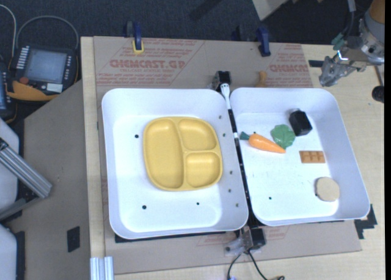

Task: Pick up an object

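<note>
Gripper (335, 70) up past the right bin's (348, 150) far corner, touching nothing; can't tell jaws' spread; carrot (266, 143) lying loose.

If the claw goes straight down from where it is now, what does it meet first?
Probably the bare brown bench board just beyond the right white bin's far rim, not the objects inside; the claw hangs there, though depth is unclear.

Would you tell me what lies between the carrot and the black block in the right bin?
In the camera view, a green leafy piece sits between the carrot and the black block.
</note>
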Controlling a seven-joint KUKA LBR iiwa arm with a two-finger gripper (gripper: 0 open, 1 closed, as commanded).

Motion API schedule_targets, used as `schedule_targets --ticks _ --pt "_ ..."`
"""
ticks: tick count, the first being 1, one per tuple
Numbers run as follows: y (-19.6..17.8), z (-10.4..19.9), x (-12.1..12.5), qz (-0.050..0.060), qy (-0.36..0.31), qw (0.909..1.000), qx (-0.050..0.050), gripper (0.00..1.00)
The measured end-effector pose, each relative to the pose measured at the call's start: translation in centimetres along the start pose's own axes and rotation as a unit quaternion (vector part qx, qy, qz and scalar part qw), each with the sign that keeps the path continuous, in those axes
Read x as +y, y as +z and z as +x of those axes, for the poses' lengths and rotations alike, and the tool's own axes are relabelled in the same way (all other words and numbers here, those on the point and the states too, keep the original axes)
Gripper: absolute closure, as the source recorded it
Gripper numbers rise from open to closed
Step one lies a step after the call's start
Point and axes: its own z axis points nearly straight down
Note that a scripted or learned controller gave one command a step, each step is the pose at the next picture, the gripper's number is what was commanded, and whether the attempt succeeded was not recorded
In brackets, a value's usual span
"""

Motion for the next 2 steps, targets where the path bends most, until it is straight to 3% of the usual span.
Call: schedule_targets --ticks 2 --pt "-0.8 9.9 0.6 0.004 -0.002 1.0000 0.002 1.00"
